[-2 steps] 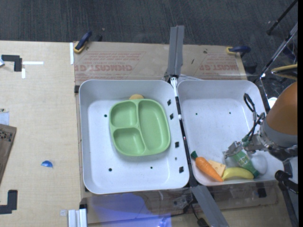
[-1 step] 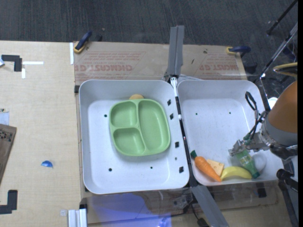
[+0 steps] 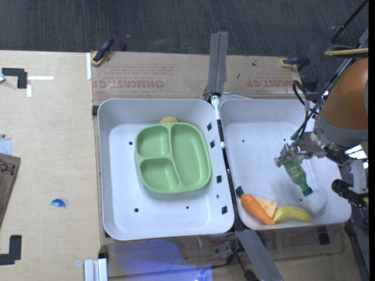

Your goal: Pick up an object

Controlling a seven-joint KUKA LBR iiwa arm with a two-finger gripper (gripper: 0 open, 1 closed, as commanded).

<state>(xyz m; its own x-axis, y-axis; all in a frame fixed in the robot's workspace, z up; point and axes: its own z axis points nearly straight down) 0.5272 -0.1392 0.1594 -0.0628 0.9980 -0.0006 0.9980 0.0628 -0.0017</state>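
At the right bin's (image 3: 258, 122) near edge lie a carrot (image 3: 256, 208), a cheese wedge (image 3: 268, 205) and a banana (image 3: 292, 214). Just beyond, the gripper (image 3: 291, 158) pinches a green bottle (image 3: 297, 175) by its upper end. Hanging tilted from so high a hold, the bottle could swing or slip out during a lift.

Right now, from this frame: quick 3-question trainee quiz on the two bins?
1. True or false: the green tray lies in the left bin.
2. What is at the tool? A) carrot B) green bottle C) banana
3. Name the item between the carrot and the banana in the right bin.

Key: 1 true. 2 B, the green bottle hangs tilted from the tool, cap down. 3 the cheese wedge.
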